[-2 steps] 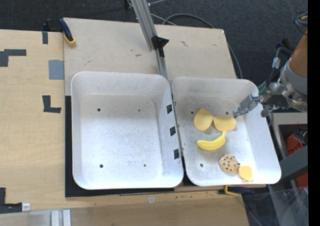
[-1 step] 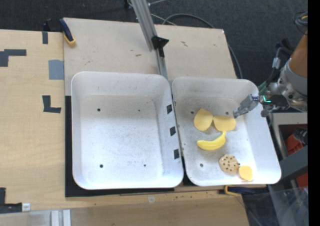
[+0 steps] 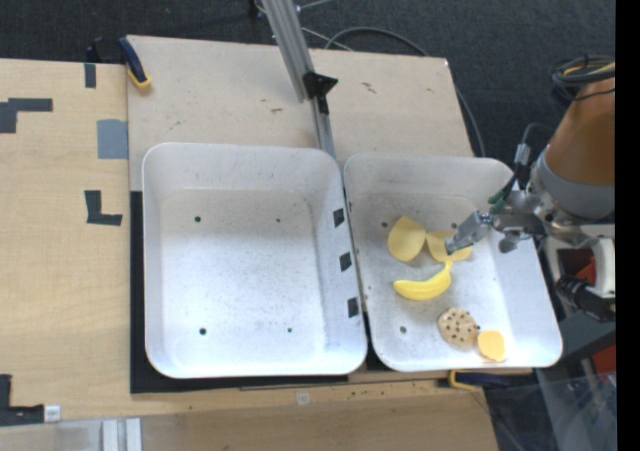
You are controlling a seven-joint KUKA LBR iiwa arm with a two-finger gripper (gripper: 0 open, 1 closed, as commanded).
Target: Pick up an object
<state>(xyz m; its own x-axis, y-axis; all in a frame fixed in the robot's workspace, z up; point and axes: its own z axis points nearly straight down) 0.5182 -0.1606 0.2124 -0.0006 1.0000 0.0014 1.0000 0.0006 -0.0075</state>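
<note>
Hovering low in the right bin (image 3: 520, 309), the pincer (image 3: 466, 235) touched a yellow piece (image 3: 440, 248) beside the banana (image 3: 424, 286); its grip could not be judged, and nothing was lifted yet.

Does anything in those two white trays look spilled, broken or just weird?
Nothing looks spilled or broken. All the toy food, a banana, a cookie and some yellow pieces, is bunched in the right bin, beside the gripper. That lopsided spread is the only oddity.
</note>
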